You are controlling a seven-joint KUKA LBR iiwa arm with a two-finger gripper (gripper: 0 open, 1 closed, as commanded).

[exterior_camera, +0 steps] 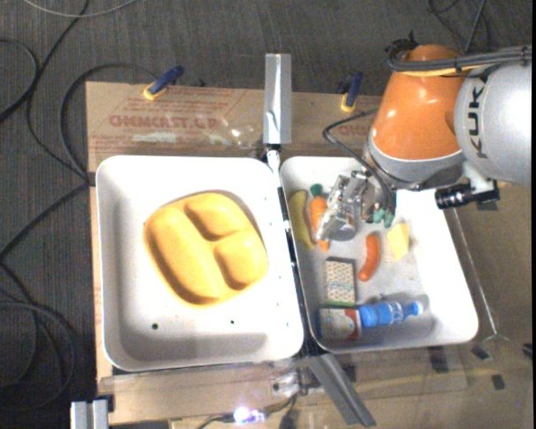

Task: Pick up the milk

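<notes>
1 gripper (344, 211) over right bin (456, 284) | milk (339, 280) possibly below it

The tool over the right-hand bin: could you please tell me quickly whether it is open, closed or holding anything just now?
Tool: open or closed cannot be told; it hangs low over the right bin, near the carrot.

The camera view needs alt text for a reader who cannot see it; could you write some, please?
The gripper hangs over the right bin, above a carrot and banana. A bottle lies along its near wall. The left bin holds a yellow tray.
</notes>
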